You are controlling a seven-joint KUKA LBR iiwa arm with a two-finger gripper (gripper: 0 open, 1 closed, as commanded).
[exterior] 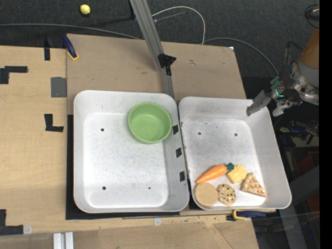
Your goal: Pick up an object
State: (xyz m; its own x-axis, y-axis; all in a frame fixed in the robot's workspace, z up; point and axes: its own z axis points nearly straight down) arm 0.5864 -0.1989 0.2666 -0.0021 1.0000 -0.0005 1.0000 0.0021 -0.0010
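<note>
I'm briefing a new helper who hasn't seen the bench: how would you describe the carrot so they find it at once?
Look at the right-hand white bin, then at the cluster of toy foods in its near corner. The carrot is the leftmost, long and orange with a green top, lying slantwise above the round tan disc and beside the yellow corn.

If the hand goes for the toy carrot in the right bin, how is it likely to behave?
The carrot looks like rigid moulded toy food, so probably stiff and light. Its tapered, rounded body may roll or slip out of a pinch. It lies touching the corn piece and close above the round cracker, so a push would likely shift them too.
</note>
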